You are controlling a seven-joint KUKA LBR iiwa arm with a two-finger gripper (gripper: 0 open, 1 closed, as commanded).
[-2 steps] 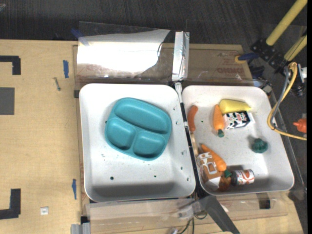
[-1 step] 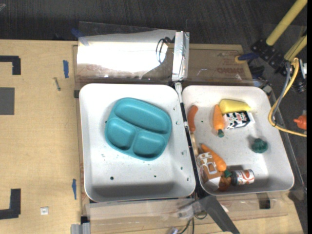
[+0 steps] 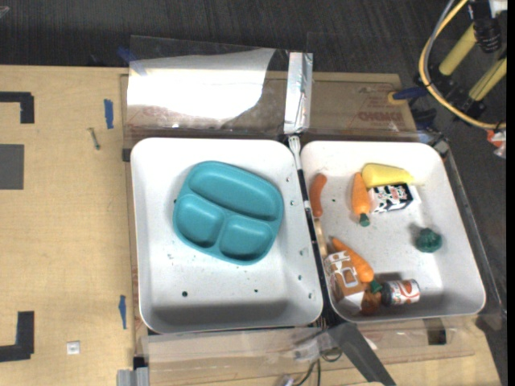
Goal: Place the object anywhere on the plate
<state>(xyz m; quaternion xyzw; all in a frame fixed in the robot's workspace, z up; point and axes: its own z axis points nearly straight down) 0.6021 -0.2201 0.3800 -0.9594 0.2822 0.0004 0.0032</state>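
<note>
- Whether my jaws are spread or pressed together I cannot tell, so I count on nothing being pinched between them.
- Nothing lies on the teal plate (image 3: 229,211) yet. It sits in the left bin (image 3: 161,296), a little toward the far side, with one large compartment away from the camera and two small ones toward it.
- The task does not say which object is meant; every candidate is in the right bin (image 3: 459,272).
- At the far side, an orange carrot (image 3: 360,195) lies just beside a white carton (image 3: 392,197), and a yellow piece (image 3: 385,174) touches the carton's top.
- An orange-red sausage (image 3: 319,193) hugs the wall the two bins share.
- A small green piece (image 3: 429,240) stands well apart from the others, which I judge makes it the easiest pick.
- In the near corner, a second carrot (image 3: 354,260), a small box (image 3: 342,273) and a can (image 3: 398,292) crowd together and touch.
- The relation that matters: I reach in from the view's right, so the objects lie on my side and the plate lies beyond them, across the shared wall to the view's left.
- The first carrot's long axis runs roughly far to near, so I would close across its width.
</note>
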